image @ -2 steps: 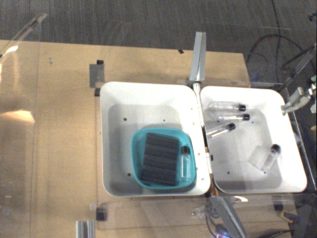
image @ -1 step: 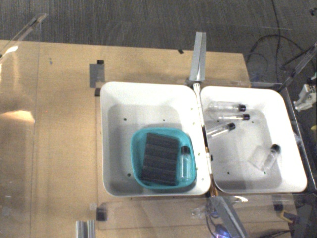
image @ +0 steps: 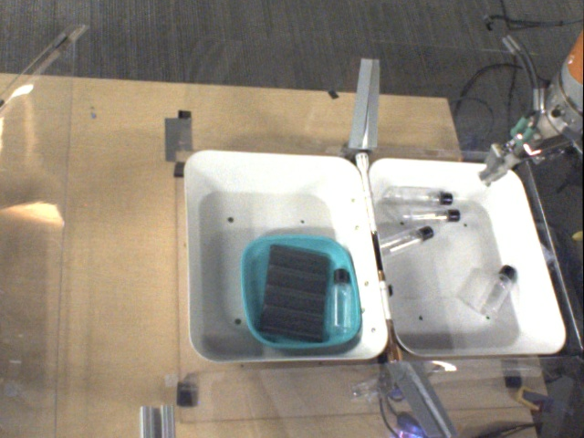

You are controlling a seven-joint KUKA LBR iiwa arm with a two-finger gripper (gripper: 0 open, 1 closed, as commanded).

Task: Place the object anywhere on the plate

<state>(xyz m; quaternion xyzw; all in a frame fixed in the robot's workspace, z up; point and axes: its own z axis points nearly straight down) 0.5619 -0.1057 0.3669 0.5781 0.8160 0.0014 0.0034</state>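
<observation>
A teal plate (image: pixel 250 286) sits in the left bin (image: pixel 210 208), toward its front. On the plate lies a black ridged block (image: pixel 295 292), and a clear vial with a black cap (image: pixel 341 297) rests along the plate's right side. Several more clear black-capped vials (image: pixel 427 215) lie in the right bin (image: pixel 538 327). My gripper (image: pixel 494 169) hangs over the far right corner of the right bin, well away from the plate and with nothing visibly in it.
A metal post (image: pixel 365 108) stands behind the divide between the two bins. Cables (image: pixel 493 80) trail on the floor at the far right. One vial (image: pixel 494 286) lies apart near the right bin's right wall.
</observation>
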